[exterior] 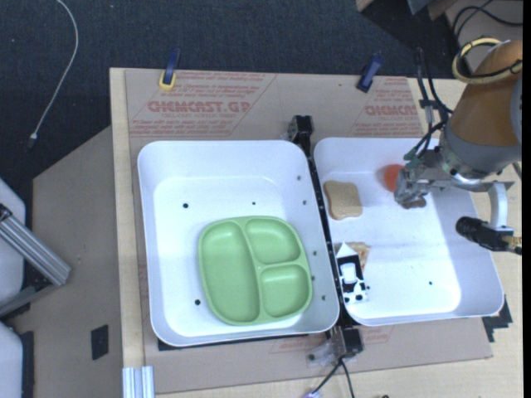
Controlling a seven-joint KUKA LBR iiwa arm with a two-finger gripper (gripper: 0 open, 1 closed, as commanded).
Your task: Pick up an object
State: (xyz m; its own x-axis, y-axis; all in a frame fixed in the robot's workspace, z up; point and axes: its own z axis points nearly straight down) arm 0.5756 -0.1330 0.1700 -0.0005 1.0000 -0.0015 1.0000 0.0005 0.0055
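Nearest the camera, at the front rim where the two bins meet, a black clip (347,339) with wires trailing off the worktop (133,247).

Just behind that, in the left bin (158,222), a green plate (249,268) with three compartments, lying flat toward the front of the bin floor.

Level with it in the right bin (440,297), tight against the dividing wall, a small black-and-white item (350,279), and touching its far side a small tan piece (358,250); too small to identify either.

Farther back in the right bin, a tan slice (343,199), flat and near the dividing wall.

Beyond and to the right of the slice, a red-orange object (389,177) on the bin floor, just beside the gripper (410,196), on its left side. Gripper low over the bin floor at the end of the grey arm (485,114); nothing seen held. Open or closed: impossible to tell from this angle.

Farther still, between the bins at their back rim, a second black clip (300,128).

At the far edge of the printed cardboard sheet (249,98), two blue clamps (170,69), well apart, one behind each bin.
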